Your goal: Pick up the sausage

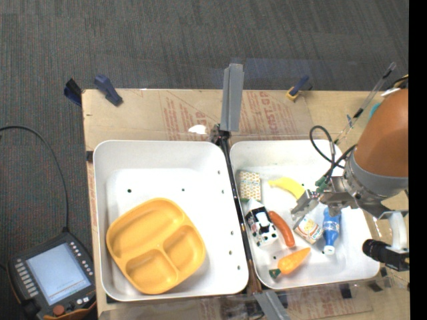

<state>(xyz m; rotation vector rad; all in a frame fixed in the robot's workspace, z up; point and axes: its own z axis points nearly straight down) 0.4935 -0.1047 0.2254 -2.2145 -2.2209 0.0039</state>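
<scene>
Right bin (pixel 280 153): holds the loose items, clustered toward its near edge; the sausage (pixel 281 229), a slim orange-red link, lies slantwise near the bin's middle, touching the black-and-white carton (pixel 261 226) on its left, with a small packet (pixel 309 229) just beside on the right; the carrot (pixel 292 261) sits below it by the near edge; the banana (pixel 288 187) and a patterned pouch (pixel 250 185) lie toward the far side; a blue bottle (pixel 331 227) stands off to the right. Gripper (pixel 301 208): poised low over the packet and just right of the sausage, fingers spread apart, nothing between them; seemingly set for a descent, though the crowding neighbours leave little room. Left bin (pixel 107 159): carries a yellow divided plate (pixel 155 244) at its near-left corner.
</scene>
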